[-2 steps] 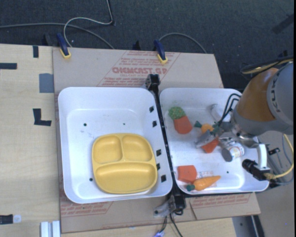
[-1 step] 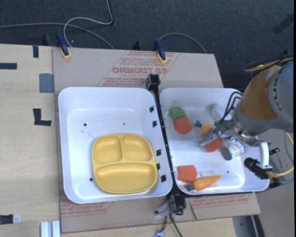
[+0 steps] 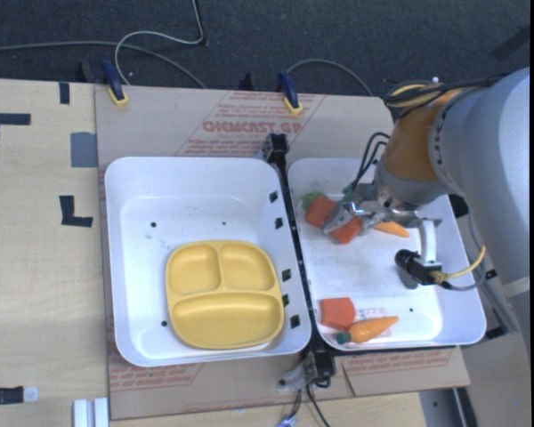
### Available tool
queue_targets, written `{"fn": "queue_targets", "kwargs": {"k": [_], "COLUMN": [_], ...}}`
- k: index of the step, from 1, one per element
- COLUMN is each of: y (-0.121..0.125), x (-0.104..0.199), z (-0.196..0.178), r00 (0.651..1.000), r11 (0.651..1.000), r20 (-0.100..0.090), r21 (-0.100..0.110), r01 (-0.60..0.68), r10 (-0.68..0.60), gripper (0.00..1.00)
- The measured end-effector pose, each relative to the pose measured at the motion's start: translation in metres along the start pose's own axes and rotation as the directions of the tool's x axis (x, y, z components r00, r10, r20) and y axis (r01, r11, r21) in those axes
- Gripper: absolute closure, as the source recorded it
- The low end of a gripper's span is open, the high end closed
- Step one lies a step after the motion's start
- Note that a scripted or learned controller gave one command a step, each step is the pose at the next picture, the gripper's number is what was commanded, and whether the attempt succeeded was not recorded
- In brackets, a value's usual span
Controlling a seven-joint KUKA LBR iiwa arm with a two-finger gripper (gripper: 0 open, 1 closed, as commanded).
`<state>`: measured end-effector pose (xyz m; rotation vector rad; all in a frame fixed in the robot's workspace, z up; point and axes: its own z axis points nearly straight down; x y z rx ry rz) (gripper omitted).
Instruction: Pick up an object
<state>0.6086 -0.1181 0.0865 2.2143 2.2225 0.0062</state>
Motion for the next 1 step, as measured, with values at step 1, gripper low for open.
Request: {"fn": "queue_targets", "kwargs": {"k": [1], "y": [-0.0221], "x": [0.0735], "z": [-0.0985], "r00": [1.000], "r11": [1.000], "r20": [-0.001], "r21": [0.005], "r01": [-0.001], "r10": [0.001], "gripper": [1.00]}}
